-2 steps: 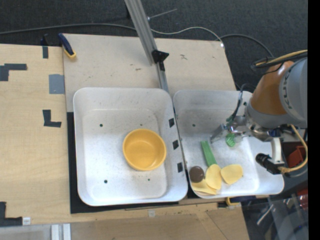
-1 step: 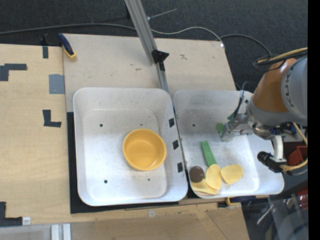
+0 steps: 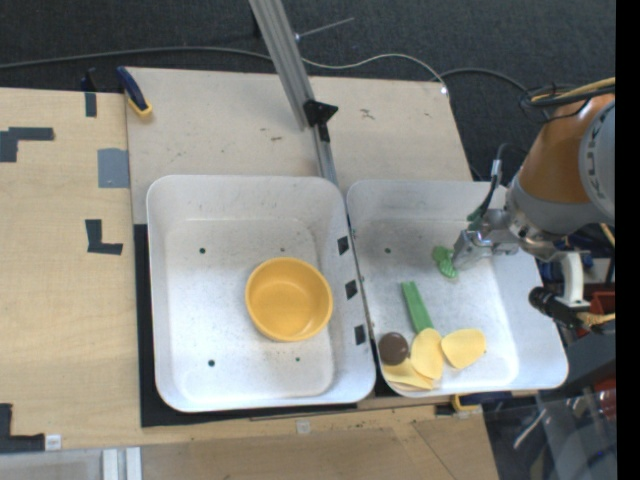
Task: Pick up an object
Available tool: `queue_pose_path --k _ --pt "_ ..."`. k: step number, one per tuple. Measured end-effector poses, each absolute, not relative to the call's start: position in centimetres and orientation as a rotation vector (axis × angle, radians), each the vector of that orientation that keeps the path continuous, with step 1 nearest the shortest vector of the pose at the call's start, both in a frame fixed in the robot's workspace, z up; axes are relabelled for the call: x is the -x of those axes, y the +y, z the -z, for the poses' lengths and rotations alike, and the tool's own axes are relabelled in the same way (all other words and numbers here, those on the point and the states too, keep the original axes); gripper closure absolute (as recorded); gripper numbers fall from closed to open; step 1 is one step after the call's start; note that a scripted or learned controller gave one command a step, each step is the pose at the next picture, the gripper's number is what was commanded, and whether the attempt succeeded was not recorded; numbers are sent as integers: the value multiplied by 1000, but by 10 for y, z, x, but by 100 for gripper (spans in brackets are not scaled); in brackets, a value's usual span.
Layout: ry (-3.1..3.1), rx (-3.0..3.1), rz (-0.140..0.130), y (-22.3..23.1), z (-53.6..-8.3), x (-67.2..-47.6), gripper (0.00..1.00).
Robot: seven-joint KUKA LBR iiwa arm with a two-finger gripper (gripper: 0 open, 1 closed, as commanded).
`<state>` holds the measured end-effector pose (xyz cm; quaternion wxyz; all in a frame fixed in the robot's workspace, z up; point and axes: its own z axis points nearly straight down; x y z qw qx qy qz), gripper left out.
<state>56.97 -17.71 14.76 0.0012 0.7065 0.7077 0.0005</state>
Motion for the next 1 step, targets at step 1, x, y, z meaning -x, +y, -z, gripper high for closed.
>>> queue_pose_path --k 1 --pt "2222 -2215 -4 -168 -205 -575 100"
